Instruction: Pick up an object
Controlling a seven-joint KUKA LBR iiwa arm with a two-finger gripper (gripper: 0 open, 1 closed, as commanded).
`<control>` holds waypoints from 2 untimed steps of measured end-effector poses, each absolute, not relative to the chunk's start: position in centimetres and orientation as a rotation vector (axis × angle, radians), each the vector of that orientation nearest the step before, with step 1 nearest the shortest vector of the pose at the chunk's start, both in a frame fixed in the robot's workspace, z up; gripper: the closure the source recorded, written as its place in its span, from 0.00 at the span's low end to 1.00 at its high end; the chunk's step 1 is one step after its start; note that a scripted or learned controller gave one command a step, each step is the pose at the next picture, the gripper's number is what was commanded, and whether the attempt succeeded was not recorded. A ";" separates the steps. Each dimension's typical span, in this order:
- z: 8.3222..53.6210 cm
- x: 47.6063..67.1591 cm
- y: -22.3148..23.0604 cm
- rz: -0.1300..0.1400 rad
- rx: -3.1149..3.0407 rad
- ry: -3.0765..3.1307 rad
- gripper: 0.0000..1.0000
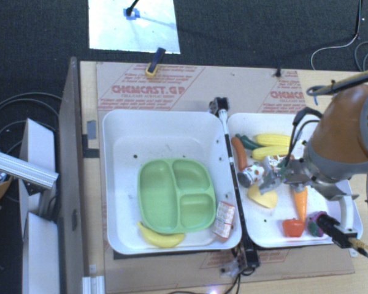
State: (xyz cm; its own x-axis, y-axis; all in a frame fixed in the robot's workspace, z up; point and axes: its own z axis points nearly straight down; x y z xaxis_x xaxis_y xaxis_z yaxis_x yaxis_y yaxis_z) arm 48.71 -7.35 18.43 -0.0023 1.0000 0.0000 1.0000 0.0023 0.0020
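Both bins are white: the left bin [119, 164] and the right bin [257, 234]. In the left one lie a pale green divided plate [176, 195], a yellow banana [161, 237] and a small packet [224, 219] printed in white and red. In the right one are two yellow corn cobs [273, 139] with green ends, an orange carrot [300, 204], a red pepper [292, 227], a pale yellow wedge [262, 196] and an orange-red stick [239, 154]. The arm [349, 133] is orange above grey. The surface [190, 84] is tan with red lettering.
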 end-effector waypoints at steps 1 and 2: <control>14.4 58.7 -10.2 0.006 2.209 2.223 0.00; 10.9 56.0 -13.4 0.004 2.213 2.227 0.00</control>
State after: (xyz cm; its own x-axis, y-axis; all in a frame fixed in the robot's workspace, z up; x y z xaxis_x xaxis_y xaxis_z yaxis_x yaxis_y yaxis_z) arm 56.02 -13.44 10.91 -0.0064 1.0000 0.0001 1.0000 0.0064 0.0036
